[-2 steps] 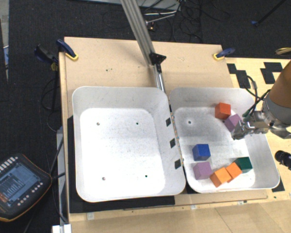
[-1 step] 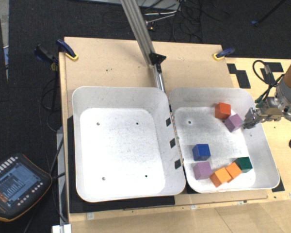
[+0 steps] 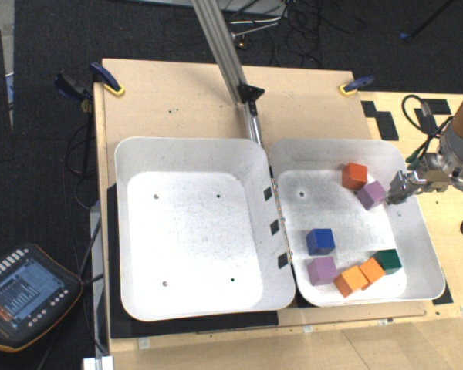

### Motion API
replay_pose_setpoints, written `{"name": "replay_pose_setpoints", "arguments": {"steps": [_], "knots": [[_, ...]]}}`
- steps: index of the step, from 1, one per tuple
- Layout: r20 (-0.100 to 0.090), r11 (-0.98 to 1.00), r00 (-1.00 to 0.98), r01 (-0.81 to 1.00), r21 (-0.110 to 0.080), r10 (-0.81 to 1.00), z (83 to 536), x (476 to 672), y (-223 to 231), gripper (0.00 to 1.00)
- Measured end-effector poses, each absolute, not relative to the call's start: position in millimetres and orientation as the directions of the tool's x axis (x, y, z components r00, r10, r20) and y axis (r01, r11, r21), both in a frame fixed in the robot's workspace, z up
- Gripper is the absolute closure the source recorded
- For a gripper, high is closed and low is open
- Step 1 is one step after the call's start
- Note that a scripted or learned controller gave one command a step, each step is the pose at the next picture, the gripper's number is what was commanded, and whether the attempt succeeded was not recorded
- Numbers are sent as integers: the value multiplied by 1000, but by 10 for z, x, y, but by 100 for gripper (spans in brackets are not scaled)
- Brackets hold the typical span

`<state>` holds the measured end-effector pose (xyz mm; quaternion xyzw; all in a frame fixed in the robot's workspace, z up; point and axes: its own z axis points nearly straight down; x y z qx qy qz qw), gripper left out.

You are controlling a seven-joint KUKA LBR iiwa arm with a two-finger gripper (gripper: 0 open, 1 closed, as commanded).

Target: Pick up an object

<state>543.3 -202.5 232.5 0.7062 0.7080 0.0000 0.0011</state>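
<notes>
Near the bench's right edge, the gripper (image 3: pixel 399 189) hovers over the right bin (image 3: pixel 417 230), just beside a tilted purple block (image 3: pixel 370 195); its grasp state cannot be told. An orange block (image 3: pixel 355 175) touches the purple one. Blue (image 3: pixel 320 241), purple (image 3: pixel 322 270), orange (image 3: pixel 353 277) and green (image 3: pixel 387 262) blocks lie toward the bench's front edge.

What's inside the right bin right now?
Right bin holds six blocks: orange, purple, blue, purple, orange, green. The gripper hides the rim beside it.
</notes>
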Motion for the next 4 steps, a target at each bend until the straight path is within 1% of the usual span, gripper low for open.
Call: {"name": "replay_pose_setpoints", "arguments": {"steps": [1,2,3,4], "knots": [[2,9,-9,1000,1,1000,2411,5434,-1425,100],[2,9,-9,1000,1,1000,2499,5419,-913,100],[2,8,-8,1000,0,1000,2513,5377,-464,100],[2,10,-10,1000,0,1000,2559,5313,86,100]]}}
